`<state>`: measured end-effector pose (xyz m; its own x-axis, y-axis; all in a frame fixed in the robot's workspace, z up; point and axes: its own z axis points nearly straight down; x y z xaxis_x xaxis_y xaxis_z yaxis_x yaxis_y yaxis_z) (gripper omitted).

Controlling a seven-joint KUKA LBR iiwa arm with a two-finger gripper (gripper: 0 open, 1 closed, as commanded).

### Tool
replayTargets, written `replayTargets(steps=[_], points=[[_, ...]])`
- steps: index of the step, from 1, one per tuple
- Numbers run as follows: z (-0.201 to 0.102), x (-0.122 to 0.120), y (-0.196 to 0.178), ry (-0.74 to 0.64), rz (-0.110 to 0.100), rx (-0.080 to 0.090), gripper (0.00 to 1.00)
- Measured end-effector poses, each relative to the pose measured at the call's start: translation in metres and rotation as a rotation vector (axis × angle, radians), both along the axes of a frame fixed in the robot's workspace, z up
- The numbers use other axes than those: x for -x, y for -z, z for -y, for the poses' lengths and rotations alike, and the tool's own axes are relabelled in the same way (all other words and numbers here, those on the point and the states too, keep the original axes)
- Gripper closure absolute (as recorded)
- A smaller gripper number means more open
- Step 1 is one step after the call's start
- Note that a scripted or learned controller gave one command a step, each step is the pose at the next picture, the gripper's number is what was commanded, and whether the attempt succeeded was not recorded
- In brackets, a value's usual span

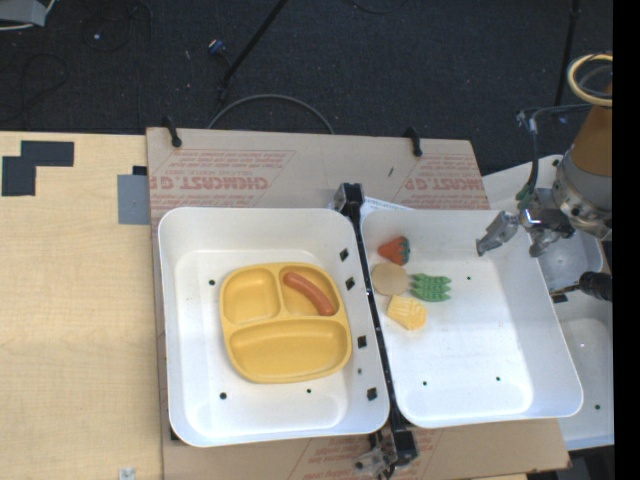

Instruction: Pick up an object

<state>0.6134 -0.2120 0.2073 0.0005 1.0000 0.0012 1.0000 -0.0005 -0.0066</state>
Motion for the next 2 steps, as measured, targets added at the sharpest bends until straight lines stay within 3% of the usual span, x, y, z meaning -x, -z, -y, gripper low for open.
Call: replayTargets(steps=[2], points=[[-0.008,0.018,0.103,-0.001,0.000,-0.001,0.00]])
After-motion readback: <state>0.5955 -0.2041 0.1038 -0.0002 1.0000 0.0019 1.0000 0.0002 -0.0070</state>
